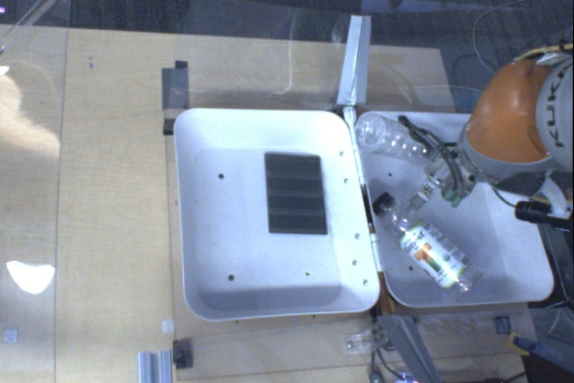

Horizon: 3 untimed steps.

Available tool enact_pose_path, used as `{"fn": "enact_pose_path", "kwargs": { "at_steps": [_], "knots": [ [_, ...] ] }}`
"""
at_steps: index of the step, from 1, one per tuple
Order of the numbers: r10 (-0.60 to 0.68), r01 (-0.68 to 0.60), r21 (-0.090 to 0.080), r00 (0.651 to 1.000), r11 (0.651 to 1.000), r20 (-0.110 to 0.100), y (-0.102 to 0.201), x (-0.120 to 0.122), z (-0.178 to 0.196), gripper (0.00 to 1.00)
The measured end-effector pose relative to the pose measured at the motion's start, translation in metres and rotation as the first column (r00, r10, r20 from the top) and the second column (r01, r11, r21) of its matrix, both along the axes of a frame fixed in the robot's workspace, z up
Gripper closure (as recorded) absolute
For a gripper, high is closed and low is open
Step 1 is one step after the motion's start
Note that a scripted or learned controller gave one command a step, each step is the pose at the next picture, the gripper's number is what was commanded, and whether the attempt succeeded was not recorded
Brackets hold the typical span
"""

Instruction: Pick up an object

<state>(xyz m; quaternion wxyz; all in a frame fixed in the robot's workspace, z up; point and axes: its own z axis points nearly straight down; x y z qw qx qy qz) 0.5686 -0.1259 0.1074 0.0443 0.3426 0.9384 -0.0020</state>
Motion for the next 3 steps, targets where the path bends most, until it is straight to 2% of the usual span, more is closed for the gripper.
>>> {"fn": "enact_pose_path", "kwargs": {
  "at_steps": [1,2,3],
  "knots": [
    [-0.027,0.029,0.03,0.998,0.999,-0.061,0.024,-0.042,-0.016,0.0],
    [-0.182,0.184,0.036,0.981,0.982,-0.065,0.04,-0.025,-0.016,0.0],
    [-0.18,0.182,0.038,0.982,0.983,-0.053,0.041,-0.021,-0.003,1.0]
  ]
}}
